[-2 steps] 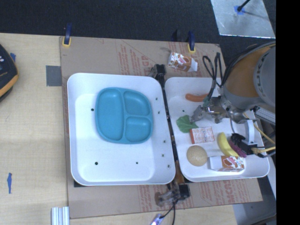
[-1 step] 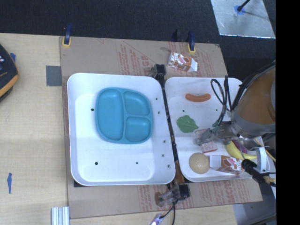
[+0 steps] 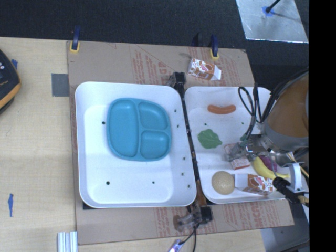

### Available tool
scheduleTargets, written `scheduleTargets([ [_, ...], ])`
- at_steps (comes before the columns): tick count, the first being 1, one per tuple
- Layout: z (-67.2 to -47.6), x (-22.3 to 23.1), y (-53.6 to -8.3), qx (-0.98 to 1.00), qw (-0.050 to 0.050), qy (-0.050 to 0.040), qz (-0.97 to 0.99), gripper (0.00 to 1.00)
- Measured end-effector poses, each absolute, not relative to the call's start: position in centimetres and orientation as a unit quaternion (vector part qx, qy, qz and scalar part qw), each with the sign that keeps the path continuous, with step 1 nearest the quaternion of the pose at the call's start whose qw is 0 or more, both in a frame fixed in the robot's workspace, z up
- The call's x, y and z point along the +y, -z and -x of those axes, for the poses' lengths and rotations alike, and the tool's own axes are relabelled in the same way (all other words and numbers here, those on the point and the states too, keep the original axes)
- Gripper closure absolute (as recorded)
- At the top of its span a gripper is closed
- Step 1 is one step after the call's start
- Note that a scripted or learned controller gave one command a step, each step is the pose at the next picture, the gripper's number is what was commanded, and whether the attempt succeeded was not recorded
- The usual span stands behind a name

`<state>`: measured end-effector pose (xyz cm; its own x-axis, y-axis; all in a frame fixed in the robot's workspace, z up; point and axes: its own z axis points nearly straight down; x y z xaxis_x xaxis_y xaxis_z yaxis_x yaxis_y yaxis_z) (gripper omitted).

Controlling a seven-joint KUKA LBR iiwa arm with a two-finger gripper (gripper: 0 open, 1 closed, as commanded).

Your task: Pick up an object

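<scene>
We note two shallow white plastic bins side by side on a sheet of brown cardboard [image 3: 131, 62] clamped to the bench — presumably so nothing slides while the arm works. The left white bin [image 3: 92, 190] holds a single item: a light-blue plate with three compartments [image 3: 139, 128], lying flat, slightly toward the far side.

The right white bin [image 3: 197, 96] carries the pickable clutter. A reddish-brown toy sausage [image 3: 222, 108] lies near the far wall; a flat green leaf-shaped piece [image 3: 209, 138] sits near the middle, apart from the rest; a round beige ball-like object [image 3: 223, 182] rests near the front wall. Just beside the ball lies a small white-and-red printed carton [image 3: 255, 183], and a yellow banana-shaped toy [image 3: 263, 167] lies tilted just behind it, with a smaller white-and-red packet [image 3: 240, 163] next to it.

The grey arm with its orange band [image 3: 287, 114] enters from the right, black cables looping over it. The two-finger gripper [image 3: 242, 150] sits low over the right bin, by the small packet and the banana (the cluster is crowded, so we judge this a descent toward that group). We cannot tell whether the fingers are apart or together — the wrist hardware blurs into the objects — and nothing shows as held.

A second printed carton [image 3: 205, 70] lies outside the bins on the cardboard — out of play, we judge. A yellow-and-black device [image 3: 8, 85] sits at the bench's left edge.
</scene>
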<state>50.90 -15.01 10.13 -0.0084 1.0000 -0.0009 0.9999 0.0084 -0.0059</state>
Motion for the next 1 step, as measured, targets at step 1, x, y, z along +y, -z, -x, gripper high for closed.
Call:
scheduleTargets([
  [1, -54.32, -7.05, -19.18, -0.709, 0.001, -0.0007, 0.705, 1.0],
])
